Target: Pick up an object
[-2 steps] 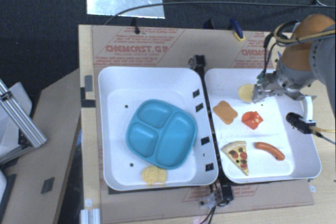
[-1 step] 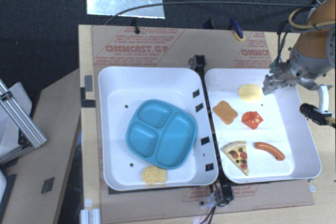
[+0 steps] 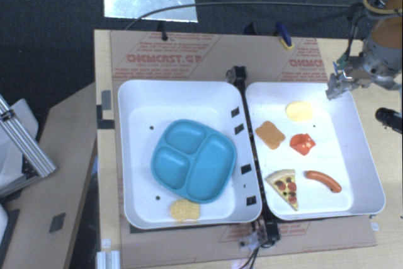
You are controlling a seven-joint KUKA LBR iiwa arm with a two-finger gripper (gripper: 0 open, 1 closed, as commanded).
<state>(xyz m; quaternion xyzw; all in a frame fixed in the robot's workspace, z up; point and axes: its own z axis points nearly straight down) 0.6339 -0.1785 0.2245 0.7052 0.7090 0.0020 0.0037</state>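
The gripper [image 3: 338, 85] hangs over the far right corner of the right bin [image 3: 368, 154], just at its rim. How far its jaws stand apart cannot be told, since the tool end is small and blurred at this slant; nothing shows between them, and no object touches them. Above it the grey arm [image 3: 381, 41] with its orange band reaches in from the right.

Nearest the gripper, inside the right bin, lies a pale yellow round piece [image 3: 299, 111], apart from the tool. Below and to the left of that piece sits a tan toast slice [image 3: 270, 134], and just beside the toast a red tomato-like piece [image 3: 303, 143]. Nearer the front wall lie a pizza slice [image 3: 284, 185] and, to its right, a sausage [image 3: 323, 181], the two apart from each other.

The left bin [image 3: 135, 135] holds a blue divided plate [image 3: 193, 160] near its middle. A yellow corn piece [image 3: 185, 210] lies at the plate's front edge, by the bin's front wall. Both bins rest side by side on the bench [image 3: 189, 53]
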